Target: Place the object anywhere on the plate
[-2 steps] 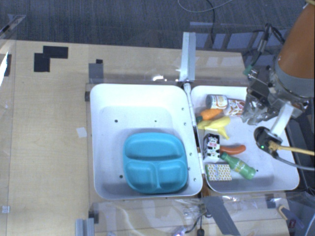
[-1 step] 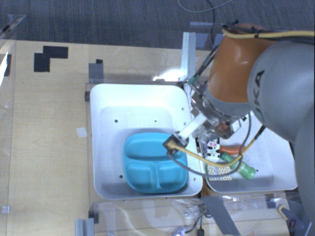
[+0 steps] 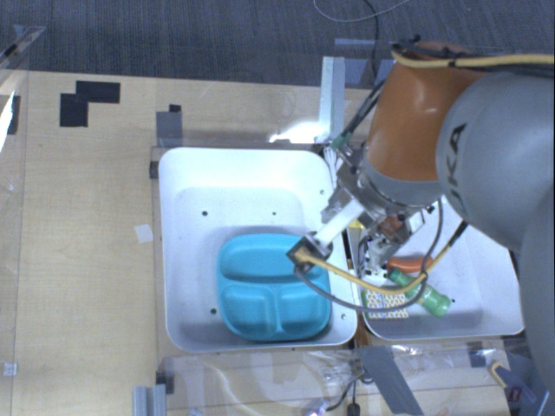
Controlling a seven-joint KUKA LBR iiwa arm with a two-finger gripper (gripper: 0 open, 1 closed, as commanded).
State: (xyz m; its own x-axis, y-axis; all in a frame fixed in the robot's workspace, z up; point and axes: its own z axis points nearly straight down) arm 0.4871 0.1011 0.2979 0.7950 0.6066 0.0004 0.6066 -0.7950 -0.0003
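The scene is bright and evenly lit from above. A hard white glare burns out the far right corner of the left bin (image 3: 299, 133). The blue plate (image 3: 270, 289) casts a soft shadow on the bin floor at its left. The arm (image 3: 473, 137), closest to the lens, looks slightly soft; the picture is mildly grainy overall.

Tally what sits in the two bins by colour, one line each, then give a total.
Blue: 1, the divided plate in the left bin
Orange: 1, a carrot-like piece in the right bin
Green: 1, a small piece in the right bin
White with dots: 1, a flat patterned piece in the right bin
Total: 4
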